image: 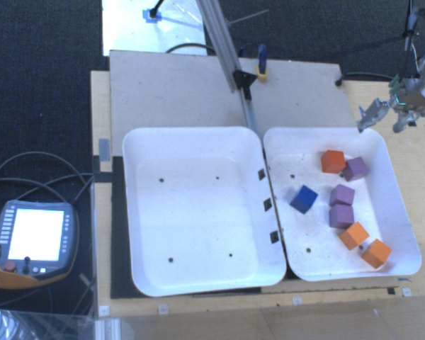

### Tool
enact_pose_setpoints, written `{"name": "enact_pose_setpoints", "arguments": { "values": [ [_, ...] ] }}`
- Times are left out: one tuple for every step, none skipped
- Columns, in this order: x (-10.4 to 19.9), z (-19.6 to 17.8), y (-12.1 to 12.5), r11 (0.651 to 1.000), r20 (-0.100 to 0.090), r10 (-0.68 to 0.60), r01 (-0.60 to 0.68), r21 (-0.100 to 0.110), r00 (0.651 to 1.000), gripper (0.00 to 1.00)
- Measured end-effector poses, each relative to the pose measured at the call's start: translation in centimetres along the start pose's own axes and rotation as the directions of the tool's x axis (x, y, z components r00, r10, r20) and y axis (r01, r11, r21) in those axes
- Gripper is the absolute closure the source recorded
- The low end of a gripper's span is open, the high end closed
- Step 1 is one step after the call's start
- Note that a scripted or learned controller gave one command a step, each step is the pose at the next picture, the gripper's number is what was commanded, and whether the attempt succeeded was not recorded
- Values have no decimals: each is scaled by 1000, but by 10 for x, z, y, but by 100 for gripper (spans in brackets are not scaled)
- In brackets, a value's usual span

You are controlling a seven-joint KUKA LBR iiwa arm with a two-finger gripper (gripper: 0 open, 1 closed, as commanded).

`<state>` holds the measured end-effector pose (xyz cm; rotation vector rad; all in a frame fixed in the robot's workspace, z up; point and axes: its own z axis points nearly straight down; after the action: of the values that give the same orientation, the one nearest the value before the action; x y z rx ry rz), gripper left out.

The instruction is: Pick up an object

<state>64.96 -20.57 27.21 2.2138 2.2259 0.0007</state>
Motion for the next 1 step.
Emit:
{"name": "enact_pose_setpoints", "arguments": {
  "values": [
    [0, 0, 0, 1000, 1, 0, 0, 0, 1000, 0]
  ]
}}
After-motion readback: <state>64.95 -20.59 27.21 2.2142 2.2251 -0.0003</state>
